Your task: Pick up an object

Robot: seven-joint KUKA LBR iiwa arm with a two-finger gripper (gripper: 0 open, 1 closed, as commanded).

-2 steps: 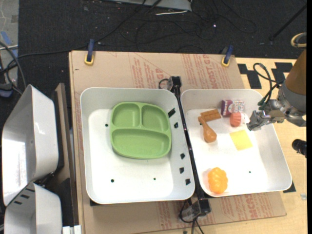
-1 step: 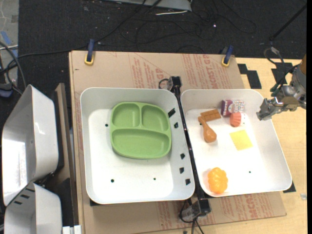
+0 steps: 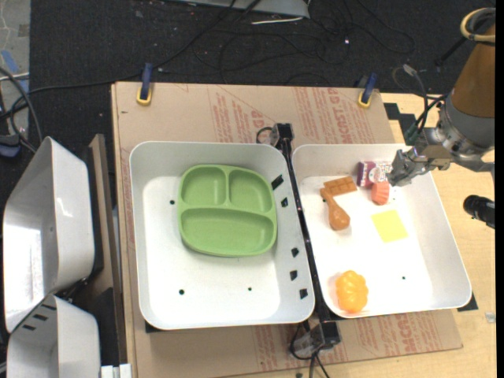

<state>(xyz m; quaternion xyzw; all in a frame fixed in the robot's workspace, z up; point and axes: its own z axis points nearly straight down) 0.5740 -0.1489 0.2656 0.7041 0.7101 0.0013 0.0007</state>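
The right bin [image 3: 441, 274] holds several small items. A purple piece [image 3: 366, 173] and a salmon-pink piece [image 3: 381, 193] lie near its back edge. Further left are a flat brown cracker-like piece [image 3: 339, 186] and a brown drumstick shape [image 3: 338, 215]. A yellow square [image 3: 389, 226] lies mid-bin and an orange lumpy fruit [image 3: 352, 290] sits near the front. My gripper [image 3: 400, 169] hangs at the bin's back right, just right of the purple piece and right above the pink one. I see nothing held in it.
The left bin [image 3: 157, 290] holds a green divided plate [image 3: 228, 209]. A black divider with clips [image 3: 293, 211] runs between the bins. The arm's orange band [image 3: 479, 77] rises at the right. White containers [image 3: 47, 235] stand left of the bench.
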